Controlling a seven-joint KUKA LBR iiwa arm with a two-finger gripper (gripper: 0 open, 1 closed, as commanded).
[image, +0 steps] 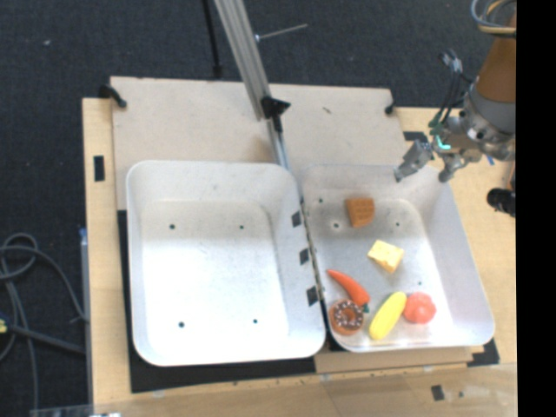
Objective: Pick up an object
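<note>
My gripper (432,167) hangs open over the far right rim of the right bin (460,259), with nothing between its two grey fingers. Below and to its left, inside that bin, lie a brown block (360,211) and a yellow cheese wedge (386,255). Along the near edge of the bin sit a red-orange carrot (347,285), a chocolate doughnut with sprinkles (347,317), a yellow corn-like piece (387,314) and a red tomato (420,307). The brown block is the item closest to the gripper, still well apart from it.
The left bin (148,259) sits beside the right one, sharing a raised middle rim. A slanted metal pole (248,55) rises from the back between the bins. Cables (26,276) lie on the floor at the left.
</note>
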